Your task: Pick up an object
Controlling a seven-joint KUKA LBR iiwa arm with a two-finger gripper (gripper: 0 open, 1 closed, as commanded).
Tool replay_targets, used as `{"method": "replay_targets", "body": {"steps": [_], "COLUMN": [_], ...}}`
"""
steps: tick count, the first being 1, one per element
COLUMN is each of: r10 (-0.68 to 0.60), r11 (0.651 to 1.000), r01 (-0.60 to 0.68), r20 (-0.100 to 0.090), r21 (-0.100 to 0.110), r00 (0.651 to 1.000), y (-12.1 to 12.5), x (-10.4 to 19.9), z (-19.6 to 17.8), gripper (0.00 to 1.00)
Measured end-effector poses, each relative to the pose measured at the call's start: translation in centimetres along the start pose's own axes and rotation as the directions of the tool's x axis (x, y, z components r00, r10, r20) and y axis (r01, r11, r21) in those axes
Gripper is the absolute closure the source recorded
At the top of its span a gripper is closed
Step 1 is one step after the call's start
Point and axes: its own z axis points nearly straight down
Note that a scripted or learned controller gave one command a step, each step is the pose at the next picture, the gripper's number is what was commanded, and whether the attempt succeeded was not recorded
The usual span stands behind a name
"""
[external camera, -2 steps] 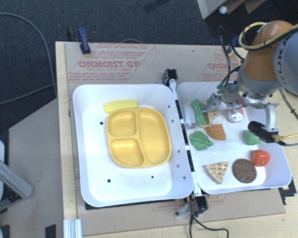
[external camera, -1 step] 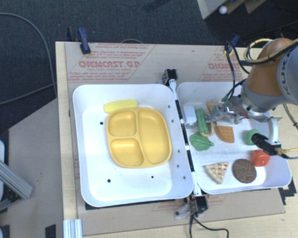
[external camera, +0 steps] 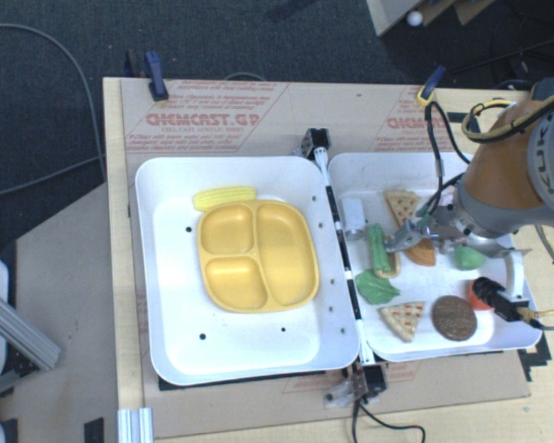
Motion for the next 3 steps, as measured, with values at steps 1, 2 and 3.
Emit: {"method": "replay_targets", "body": {"steps": [1,2,3], "r10": [-0.003,-0.003,-0.004], "r11": [1.0,1.0,1.0], "r01": [0.003,0.003,0.004], "r20": [-0.005,-0.003,-0.003], "r21": [-0.003,0.021,0.02], "r00": [1.0,1.0,1.0], "y": [0.2,-4.8,-1.6], "x": [0.3,6.1,11.4], "z": [-1.1,-9.3,-12.8], "gripper": [1.0,1.0,1.0]}}
